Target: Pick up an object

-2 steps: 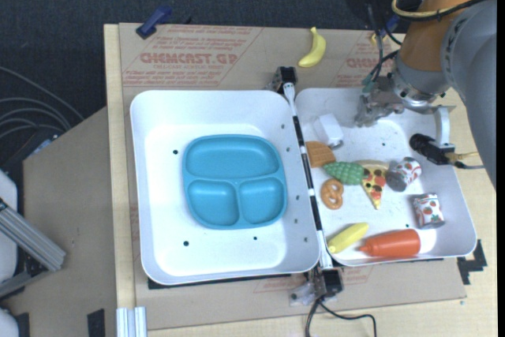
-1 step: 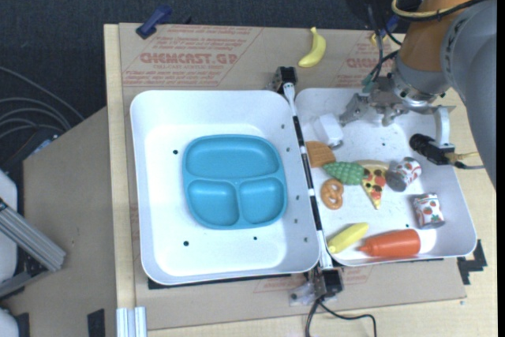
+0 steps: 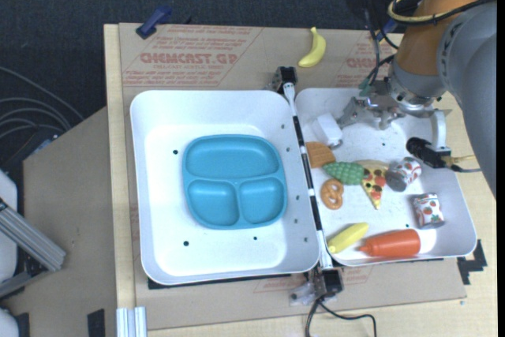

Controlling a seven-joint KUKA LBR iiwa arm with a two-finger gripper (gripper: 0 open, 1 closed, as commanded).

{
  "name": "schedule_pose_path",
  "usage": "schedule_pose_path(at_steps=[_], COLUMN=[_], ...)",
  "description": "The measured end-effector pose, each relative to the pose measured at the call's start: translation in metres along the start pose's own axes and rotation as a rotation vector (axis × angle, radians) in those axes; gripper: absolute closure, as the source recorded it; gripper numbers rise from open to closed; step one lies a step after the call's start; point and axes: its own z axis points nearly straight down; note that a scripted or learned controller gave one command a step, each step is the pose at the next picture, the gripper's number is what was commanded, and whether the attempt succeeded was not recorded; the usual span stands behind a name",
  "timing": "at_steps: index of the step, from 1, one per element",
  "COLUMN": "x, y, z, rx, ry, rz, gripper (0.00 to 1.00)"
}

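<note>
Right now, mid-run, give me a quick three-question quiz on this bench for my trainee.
1. True or false: the blue divided plate lies in the left bin.
2. Which item lies outside both bins, on the board behind them?
A. the pretzel
B. the yellow banana
C. the pizza slice
3. Fill in: along the right bin's near edge, the orange carrot lies beside a ______ coloured piece.

Key: 1 true; 2 B; 3 yellow. The gripper hangs over the right bin's far end, with nothing visibly between its fingers.
</note>
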Motion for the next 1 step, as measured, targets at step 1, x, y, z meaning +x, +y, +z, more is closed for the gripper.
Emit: schedule_pose_path(at_steps=[1], x=[0.0193], y=[0.0002], z=[-0.0003], rx=[0.0], ry=[0.001], rz=[0.0], gripper=[0.0])
